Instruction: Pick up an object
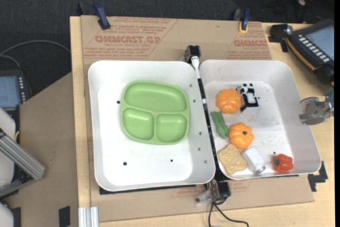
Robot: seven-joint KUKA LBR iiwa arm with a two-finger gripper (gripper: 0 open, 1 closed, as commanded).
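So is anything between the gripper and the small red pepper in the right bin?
Nothing visible. The grey gripper sits at the right bin's outer rim, and the small red pepper lies in the near corner with bare white floor between them.

Overhead camera looking down at a slant.
It is sitting well above the bench [159, 34], taking in both white bins [106, 114] side by side and surrounding dark floor.
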